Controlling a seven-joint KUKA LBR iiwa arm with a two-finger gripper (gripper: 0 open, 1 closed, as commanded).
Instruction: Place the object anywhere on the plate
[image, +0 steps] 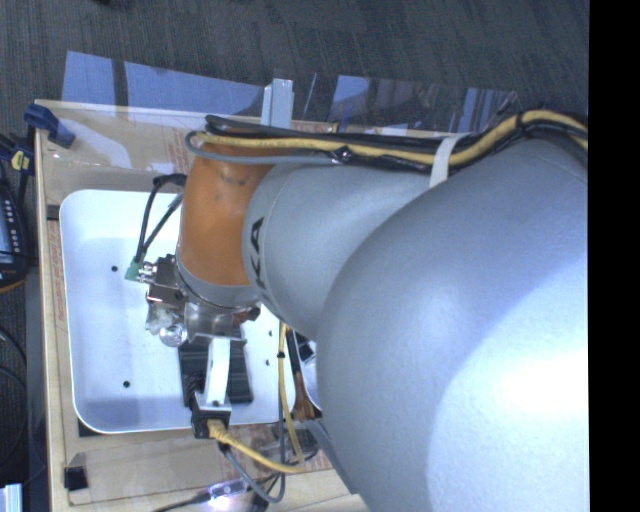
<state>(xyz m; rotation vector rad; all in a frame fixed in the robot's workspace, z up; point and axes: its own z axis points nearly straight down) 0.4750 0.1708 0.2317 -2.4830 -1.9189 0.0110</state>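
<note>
My arm takes up most of the camera view. Its orange band (215, 225) and wrist hang over the left white bin (95, 330). The metal gripper (165, 308) sits low over the middle of that bin, pointing down at its floor. The wrist and the arm's grey body cover whatever lies beneath them.
The left bin's floor shows two small dark dots (127, 384). A sliver of the right bin (308, 400) peeks out beside the arm. A wooden bench frame (45, 300) runs along the left, with a blue clamp (47, 123) at its back corner and black equipment (10, 225) beyond it.
</note>
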